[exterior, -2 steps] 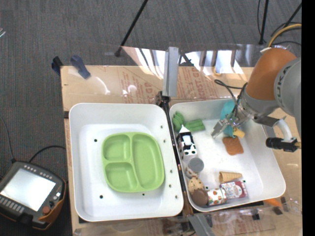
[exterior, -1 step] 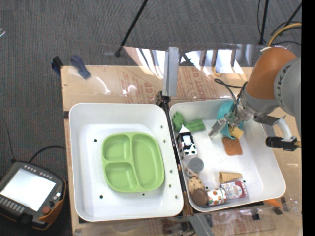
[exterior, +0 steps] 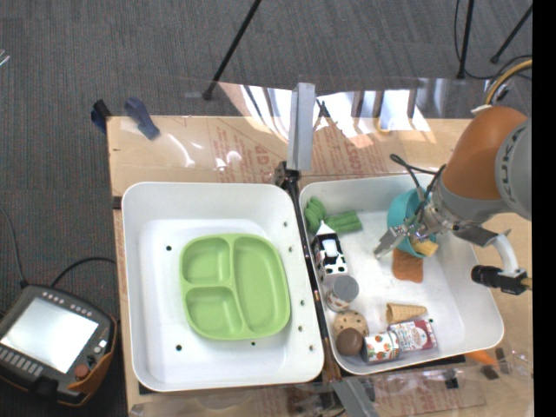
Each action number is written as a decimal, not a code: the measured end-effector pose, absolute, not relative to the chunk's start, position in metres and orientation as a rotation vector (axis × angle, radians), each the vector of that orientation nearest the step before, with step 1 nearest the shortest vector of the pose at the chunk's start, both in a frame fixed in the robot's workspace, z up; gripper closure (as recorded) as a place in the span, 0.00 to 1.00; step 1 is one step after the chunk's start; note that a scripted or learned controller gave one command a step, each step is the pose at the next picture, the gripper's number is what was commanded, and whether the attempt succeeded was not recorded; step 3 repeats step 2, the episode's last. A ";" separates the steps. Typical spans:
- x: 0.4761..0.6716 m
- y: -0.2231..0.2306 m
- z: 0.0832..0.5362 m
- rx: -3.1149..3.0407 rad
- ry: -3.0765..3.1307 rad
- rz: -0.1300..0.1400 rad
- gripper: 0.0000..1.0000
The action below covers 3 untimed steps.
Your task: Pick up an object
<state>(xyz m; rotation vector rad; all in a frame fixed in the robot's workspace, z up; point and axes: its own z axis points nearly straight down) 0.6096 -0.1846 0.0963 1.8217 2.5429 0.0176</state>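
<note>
The counter [exterior: 174, 150] carries two white bins side by side. The left bin [exterior: 148, 233] holds a green divided plate [exterior: 234, 286] lying flat near its middle.

The right bin [exterior: 482, 315] holds the small things. The arm [exterior: 486, 159], grey with an orange band, reaches in from the right over this bin's far right part. Its hand [exterior: 408, 233] hangs low over the bin, above a brown slab [exterior: 408, 268] and just beside a teal cup [exterior: 405, 208] and a small yellow piece [exterior: 425, 247]. Whether the hand is open or closed, and whether anything sits in it, cannot be told from here.

A green toy [exterior: 334, 220] lies in the bin's far left corner. Just nearer along the left wall stands a black-and-white carton [exterior: 328, 252], and next to it a grey can [exterior: 342, 289]. Nearer still lie a round cookie [exterior: 351, 323] and a dark brown ball [exterior: 349, 342], touching each other. A red-and-white carton [exterior: 401, 340] lies on its side by the near wall, with a cone [exterior: 405, 312] just beyond it.

A handheld pendant [exterior: 52, 341] rests on the floor at lower left.
</note>
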 end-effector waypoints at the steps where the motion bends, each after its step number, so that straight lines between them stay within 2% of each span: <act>1: 0.615 -0.175 0.110 1.806 2.555 0.036 1.00; 2: 0.648 -0.131 0.239 1.899 2.491 0.010 1.00; 3: 0.648 -0.131 0.239 1.899 2.491 0.010 1.00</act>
